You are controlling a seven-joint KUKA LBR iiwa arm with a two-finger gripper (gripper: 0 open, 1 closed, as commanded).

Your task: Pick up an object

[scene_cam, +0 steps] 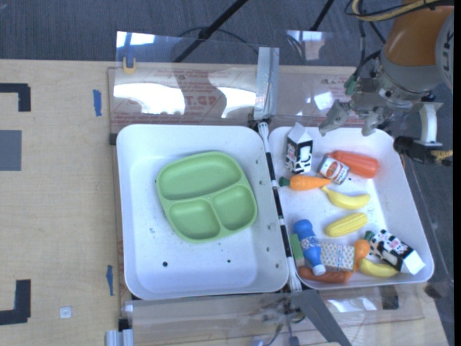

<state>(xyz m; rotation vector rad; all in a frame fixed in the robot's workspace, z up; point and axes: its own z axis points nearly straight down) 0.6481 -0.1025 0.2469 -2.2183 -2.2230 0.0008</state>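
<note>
My gripper (351, 119) hangs over the far edge of the right bin (410, 193), open, with nothing between its two fingers. Just below it lie a small milk carton (297, 149), a red-and-white can (333, 169) and an orange-red sausage-like toy (356, 163). A carrot (308, 183), a banana (346, 199) and a corn cob (345, 225) lie in the middle of that bin. Near its front sit a blue bottle (307, 239), a second cow-patterned carton (392, 249) and another yellow banana (377, 267).
The left bin (137, 193) holds a green divided plate (207, 195). A clear plastic wall (216, 92) stands behind both bins. A metal divider post (266, 85) rises between them at the back. Wooden bench lies to the left.
</note>
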